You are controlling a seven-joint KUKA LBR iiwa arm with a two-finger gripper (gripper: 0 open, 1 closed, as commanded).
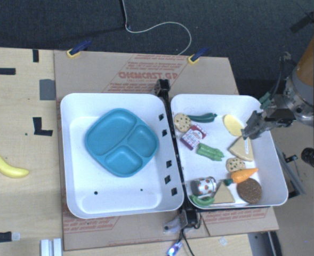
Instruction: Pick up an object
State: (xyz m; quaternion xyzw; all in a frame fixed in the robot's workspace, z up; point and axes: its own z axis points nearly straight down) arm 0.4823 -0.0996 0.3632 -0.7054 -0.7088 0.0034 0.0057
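The right bin point(276, 167) holds several toy foods. Among them are a cookie point(182, 122), a dark green pepper point(202, 117), a yellow slice point(232, 124), a red and white packet point(192, 137), a green pod point(210, 152), a pale wedge point(243, 150), a carrot point(244, 175), a brown patty point(249, 191) and a small can point(203, 185). My gripper point(251, 128) hangs over the upper right part of this bin, just right of the yellow slice and above the pale wedge. Nothing shows in its grasp.
In the left bin point(74, 143) lies a blue divided plate point(122, 142). A yellow banana point(8, 166) rests on the bench far left. The divider between the bins point(170, 143) carries black clips. A white cable point(162, 28) loops behind the bins.
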